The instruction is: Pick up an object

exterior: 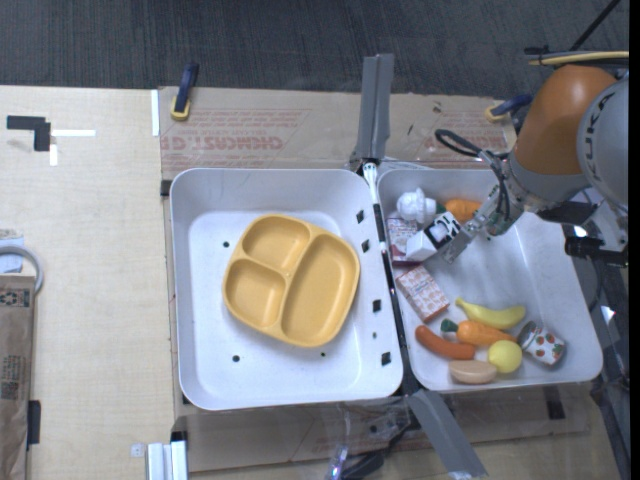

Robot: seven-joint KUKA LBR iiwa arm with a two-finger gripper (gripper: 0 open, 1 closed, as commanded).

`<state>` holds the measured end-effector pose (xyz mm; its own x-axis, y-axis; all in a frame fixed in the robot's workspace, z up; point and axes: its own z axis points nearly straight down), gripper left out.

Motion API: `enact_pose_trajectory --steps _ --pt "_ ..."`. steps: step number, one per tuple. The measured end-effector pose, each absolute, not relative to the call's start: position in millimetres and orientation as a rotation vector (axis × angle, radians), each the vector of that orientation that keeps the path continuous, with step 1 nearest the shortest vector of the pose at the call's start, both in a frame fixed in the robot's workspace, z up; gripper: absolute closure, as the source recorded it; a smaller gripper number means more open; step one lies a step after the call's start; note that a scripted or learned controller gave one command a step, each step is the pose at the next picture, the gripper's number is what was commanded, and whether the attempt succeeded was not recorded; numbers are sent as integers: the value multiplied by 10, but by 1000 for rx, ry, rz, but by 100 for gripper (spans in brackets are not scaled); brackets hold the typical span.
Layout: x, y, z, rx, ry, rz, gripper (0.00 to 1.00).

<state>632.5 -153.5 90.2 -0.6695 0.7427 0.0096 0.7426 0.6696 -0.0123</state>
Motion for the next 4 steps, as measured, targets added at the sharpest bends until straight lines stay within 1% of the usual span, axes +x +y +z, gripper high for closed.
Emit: enact_pose_trajectory --steps 1,2,3,4 --pt "6411 -1636 893 -1109 -2900 23 0" --pt "6390 -1485 890 -1135 -2899 32 0" --pt "6391 -1481 890 -1135 -2899 32 0" --pt "6426 -1562 895 -1089 -2904 16 0"
